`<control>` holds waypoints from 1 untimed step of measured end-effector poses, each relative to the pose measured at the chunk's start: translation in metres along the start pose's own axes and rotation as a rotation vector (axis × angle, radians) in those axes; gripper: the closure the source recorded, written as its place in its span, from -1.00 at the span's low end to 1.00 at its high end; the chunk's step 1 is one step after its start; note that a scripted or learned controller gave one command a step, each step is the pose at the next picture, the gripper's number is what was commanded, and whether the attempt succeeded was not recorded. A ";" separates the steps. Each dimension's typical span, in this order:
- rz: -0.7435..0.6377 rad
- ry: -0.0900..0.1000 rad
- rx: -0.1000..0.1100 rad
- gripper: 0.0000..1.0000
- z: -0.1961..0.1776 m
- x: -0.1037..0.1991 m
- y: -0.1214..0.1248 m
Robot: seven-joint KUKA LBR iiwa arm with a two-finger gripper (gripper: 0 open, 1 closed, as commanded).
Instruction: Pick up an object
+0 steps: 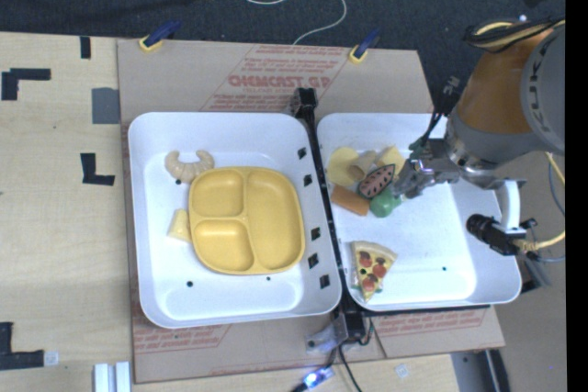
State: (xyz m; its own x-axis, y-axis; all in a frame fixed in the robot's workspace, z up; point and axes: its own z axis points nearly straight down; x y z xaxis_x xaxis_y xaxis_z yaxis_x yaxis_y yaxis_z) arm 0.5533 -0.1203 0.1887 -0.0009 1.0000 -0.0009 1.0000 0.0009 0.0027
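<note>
Lowest in the camera view, at the front of the right bin (459, 289), a toy pizza slice (370, 268) is seen lying flat, well apart from the jaws. The likeliest object of the pick is taken to be the cluster at that bin's back-left corner: a green ball-like piece (383, 205), a dark red-and-black slice (375, 182), an orange stick (349, 201) and yellow pieces (345, 163), all touching or overlapping one another. The gripper (411, 181) is positioned just beside the green piece, at the cluster's right edge. Whether the jaws are open or closed cannot be told from this slant, and nothing is seen held between them.

Outward from there, the left bin (152, 225) is occupied by a yellow divided plate (246, 219), with a tan curved piece (187, 164) at its upper-left edge and a pale yellow wedge (179, 224) half tucked beside it. Both bins rest on cardboard (266, 73) on the counter.

Several risks are judged from here. Because the pieces are crowded, two could be caught together or one merely nudged aside. The rounded green piece could be squeezed out sideways if it is gripped off-centre. The bin's dividing wall is close, so a pushed item could be jammed against it.
</note>
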 end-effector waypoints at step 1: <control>-0.001 0.001 0.001 1.00 -0.037 0.000 0.001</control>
State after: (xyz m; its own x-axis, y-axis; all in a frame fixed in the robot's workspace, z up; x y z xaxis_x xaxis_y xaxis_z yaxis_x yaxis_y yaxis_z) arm 0.5539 -0.1198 0.2262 -0.0019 1.0000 -0.0003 1.0000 0.0019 0.0016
